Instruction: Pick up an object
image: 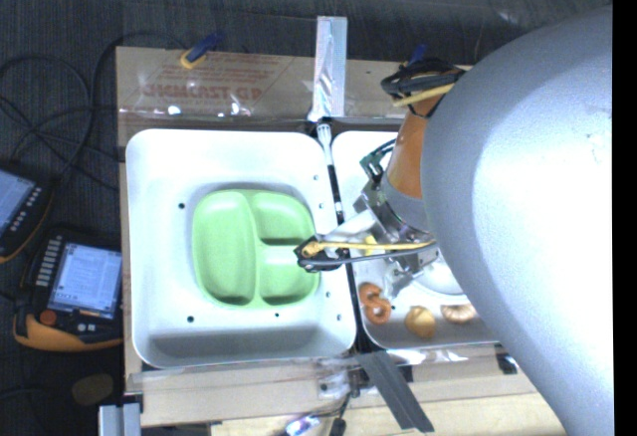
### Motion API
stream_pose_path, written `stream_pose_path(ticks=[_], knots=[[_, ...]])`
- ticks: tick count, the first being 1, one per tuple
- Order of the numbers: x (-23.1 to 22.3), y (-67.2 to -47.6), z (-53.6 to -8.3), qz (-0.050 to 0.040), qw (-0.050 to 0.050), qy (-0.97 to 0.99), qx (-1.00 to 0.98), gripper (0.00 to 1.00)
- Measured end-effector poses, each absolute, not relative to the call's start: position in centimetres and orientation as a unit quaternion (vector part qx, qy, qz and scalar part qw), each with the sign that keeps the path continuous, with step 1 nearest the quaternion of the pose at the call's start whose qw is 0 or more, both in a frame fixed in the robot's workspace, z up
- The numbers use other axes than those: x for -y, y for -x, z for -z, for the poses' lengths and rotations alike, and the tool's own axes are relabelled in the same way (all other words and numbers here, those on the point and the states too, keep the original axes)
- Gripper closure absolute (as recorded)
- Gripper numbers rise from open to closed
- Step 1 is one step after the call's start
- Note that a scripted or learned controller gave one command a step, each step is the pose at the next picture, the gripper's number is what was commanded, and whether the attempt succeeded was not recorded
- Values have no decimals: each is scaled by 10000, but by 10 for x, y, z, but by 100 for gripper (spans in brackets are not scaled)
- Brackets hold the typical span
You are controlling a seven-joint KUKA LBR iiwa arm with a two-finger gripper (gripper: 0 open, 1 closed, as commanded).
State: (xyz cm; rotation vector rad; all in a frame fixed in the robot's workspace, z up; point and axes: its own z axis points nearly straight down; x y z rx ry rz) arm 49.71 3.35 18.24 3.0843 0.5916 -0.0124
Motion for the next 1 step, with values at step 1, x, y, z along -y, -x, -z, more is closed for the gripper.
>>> stream_pose_path(ticks=[1], knots=[[30, -592, -183, 31, 13, -9949, -1011, 0]])
